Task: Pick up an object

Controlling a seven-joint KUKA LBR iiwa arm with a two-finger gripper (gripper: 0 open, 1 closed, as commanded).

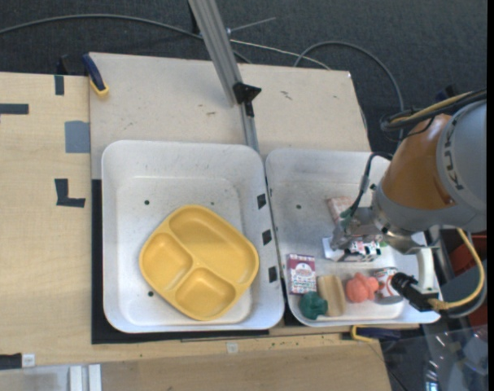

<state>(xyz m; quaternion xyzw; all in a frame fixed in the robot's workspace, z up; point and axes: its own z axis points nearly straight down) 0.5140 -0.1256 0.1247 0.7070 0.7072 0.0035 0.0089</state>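
The arm reaches in over the right bin (312,169), and its end effector (354,247) hangs low at the middle of that bin, toward its right wall. Whether it is open or closed cannot be told: the wrist and a tangle of dark and white parts cover its tip, and nothing can be seen gripped in it.

The loose things lie along the bin's near edge, just on the near side of the end effector. A small red carton (301,273) sits to its near left, long axis running from far to near. Beside it lie a green lump (314,305) and a tan block (332,294), also lengthwise far to near. An orange rounded object (361,288) lies almost directly nearward of the tip, so it is probably the closest candidate. A pinkish piece (341,208) shows on the far side, partly under the arm.

The left bin (116,218) carries a yellow divided tray (199,261), well apart from the arm.

What sits right under the tip is hidden.
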